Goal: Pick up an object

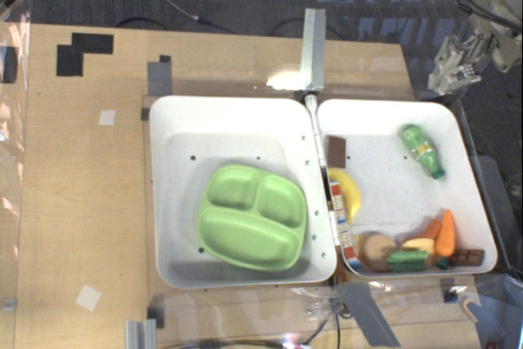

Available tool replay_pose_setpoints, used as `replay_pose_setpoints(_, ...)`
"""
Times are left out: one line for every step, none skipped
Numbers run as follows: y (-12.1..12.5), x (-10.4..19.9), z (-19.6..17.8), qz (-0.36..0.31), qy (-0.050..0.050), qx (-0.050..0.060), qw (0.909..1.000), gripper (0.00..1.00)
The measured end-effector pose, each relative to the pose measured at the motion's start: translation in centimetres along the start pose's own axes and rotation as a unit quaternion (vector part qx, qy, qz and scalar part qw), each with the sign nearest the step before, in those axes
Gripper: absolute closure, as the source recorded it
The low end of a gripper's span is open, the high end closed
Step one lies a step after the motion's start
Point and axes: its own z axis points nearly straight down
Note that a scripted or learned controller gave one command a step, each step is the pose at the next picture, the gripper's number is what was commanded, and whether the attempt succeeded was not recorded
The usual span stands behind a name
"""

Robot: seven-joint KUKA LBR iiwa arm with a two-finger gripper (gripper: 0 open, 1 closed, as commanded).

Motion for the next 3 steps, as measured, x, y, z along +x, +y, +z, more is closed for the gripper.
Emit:
replay_pose_setpoints(-1.4, 0.7, 0.4, -0.007, 0.007, -0.002, 0.9999, 1.00)
replay_pose_setpoints(-1.3, 0.3, -1.1, -0.008, 0.000, 0.000, 1.0000, 1.00)
replay_pose_setpoints(-0.3, 0.4, 0.9, 0.033, 0.008, -0.003, 0.9994, 1.00)
